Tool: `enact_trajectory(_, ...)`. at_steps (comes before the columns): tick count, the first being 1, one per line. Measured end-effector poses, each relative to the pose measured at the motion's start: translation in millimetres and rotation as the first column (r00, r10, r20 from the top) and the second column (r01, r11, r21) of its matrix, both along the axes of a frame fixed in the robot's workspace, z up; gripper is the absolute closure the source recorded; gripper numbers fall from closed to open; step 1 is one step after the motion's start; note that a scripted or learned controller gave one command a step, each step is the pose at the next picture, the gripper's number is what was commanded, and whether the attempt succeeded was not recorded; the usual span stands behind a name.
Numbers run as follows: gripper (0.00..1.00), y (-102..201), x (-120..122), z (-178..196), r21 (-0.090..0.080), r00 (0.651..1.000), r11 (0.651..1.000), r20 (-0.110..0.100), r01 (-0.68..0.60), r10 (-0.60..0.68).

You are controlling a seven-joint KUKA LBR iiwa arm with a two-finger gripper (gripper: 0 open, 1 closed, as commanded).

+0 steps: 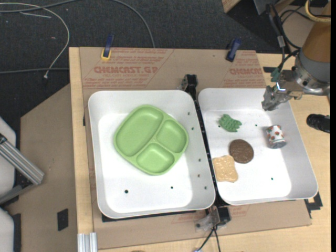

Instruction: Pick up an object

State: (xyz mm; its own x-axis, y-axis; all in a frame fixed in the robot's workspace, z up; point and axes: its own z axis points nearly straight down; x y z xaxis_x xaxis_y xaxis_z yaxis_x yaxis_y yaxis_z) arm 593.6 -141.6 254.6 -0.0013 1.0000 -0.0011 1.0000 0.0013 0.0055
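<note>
The right bin (294, 185) holds a green leafy toy (230, 123), a brown round cookie (241, 151), a tan cracker-like piece (226, 169) and a small white can with red marks (275, 136). My gripper (271, 102) hangs over the bin's far right corner, above and just behind the can, with nothing visibly between its fingers. The arm's orange band (320, 43) rises at the upper right.
A green three-section plate (151, 139) lies in the left bin (105, 193). Both bins sit on a cardboard sheet (131, 64) held by blue clamps (108, 45). Cables run across the dark floor behind.
</note>
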Motion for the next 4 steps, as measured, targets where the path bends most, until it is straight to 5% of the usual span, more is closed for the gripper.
enact_trajectory(4, 1.00, 211.2, 6.4, -25.6, 0.004, 1.000, 1.000, -0.007, -0.005, 0.005)
